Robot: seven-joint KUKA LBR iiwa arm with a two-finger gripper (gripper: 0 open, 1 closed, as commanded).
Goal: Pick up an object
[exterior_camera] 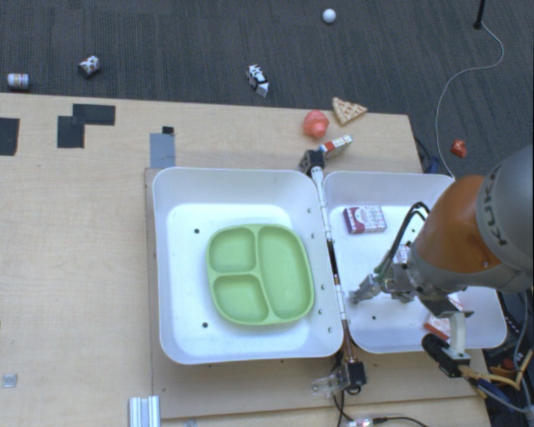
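We're looking down on the bench, and the arm (467, 242) reaches in over the right bin (367, 338), orange band up top, grey wrist below. The gripper (365, 292) sits low over that bin's floor, near the seam between the two bins. Whether it is open or closed we cannot tell from here; we see nothing in its grasp.

Just beyond the gripper, toward the far wall of the same bin, lies a small box (365, 219), dark red and white. There is printing on it, but it's too small for us to read.

Across the seam from the gripper, the left bin (179, 275) holds a green tray (260, 273) with three compartments, lying flat.

Farther beyond the gripper, past the bins' far rims, we have a red ball (315, 123), a pizza slice toy (349, 109) and a small tube (337, 145) on the bench edge. On the carpet past those, a white ball (329, 15) and a few scattered bits.
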